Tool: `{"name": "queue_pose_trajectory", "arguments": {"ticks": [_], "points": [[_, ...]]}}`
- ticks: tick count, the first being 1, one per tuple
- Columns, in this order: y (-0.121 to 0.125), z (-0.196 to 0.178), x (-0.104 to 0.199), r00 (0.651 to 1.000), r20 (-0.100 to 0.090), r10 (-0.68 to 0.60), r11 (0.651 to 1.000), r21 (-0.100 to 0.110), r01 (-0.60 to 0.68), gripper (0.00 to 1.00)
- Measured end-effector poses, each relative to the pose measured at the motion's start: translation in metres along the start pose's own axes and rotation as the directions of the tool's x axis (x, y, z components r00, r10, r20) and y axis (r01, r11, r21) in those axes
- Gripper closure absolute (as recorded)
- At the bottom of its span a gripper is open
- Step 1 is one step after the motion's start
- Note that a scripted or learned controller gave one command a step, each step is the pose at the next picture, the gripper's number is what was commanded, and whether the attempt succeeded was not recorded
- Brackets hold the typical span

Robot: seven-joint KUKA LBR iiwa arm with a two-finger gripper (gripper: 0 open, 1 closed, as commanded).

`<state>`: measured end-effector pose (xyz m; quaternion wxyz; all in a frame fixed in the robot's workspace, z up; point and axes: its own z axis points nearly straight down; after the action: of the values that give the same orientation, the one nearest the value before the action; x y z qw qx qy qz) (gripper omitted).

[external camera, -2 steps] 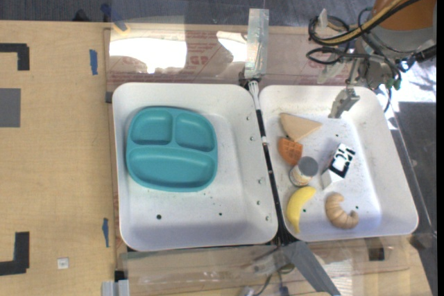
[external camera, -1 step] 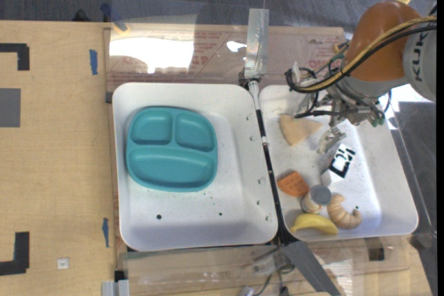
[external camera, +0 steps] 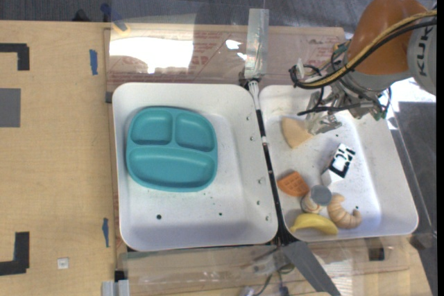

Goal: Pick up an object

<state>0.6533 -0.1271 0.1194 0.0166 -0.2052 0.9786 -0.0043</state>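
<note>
My gripper (external camera: 323,123) hangs over the back of the right bin (external camera: 397,180), beneath the orange-banded wrist and a tangle of cables. Just to its left a tan wedge (external camera: 294,133) lies on the bin floor, close to the gripper's tip; whether they touch is unclear. A black-and-white block (external camera: 340,161) lies a little nearer the front. Toward the front of the bin sit an orange piece (external camera: 293,184), a grey round piece (external camera: 320,194), a croissant (external camera: 345,213) and a yellow banana (external camera: 313,223), crowded together.
The left bin (external camera: 236,218) holds a teal divided plate (external camera: 171,148). A ridge (external camera: 264,156) separates the two bins. A clear upright panel (external camera: 256,41) stands behind them. Tan board (external camera: 52,149) covers the bench at the left.
</note>
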Motion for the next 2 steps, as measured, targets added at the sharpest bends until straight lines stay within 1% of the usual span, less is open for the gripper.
{"name": "queue_pose_trajectory", "arguments": {"ticks": [1,2], "points": [[0.074,-0.071,-0.023,0.934,-0.020,0.357,0.934,-0.004,-0.357,1.00],[0.178,-0.070,0.027,0.728,-0.031,0.685,0.728,0.007,-0.685,1.00]]}}
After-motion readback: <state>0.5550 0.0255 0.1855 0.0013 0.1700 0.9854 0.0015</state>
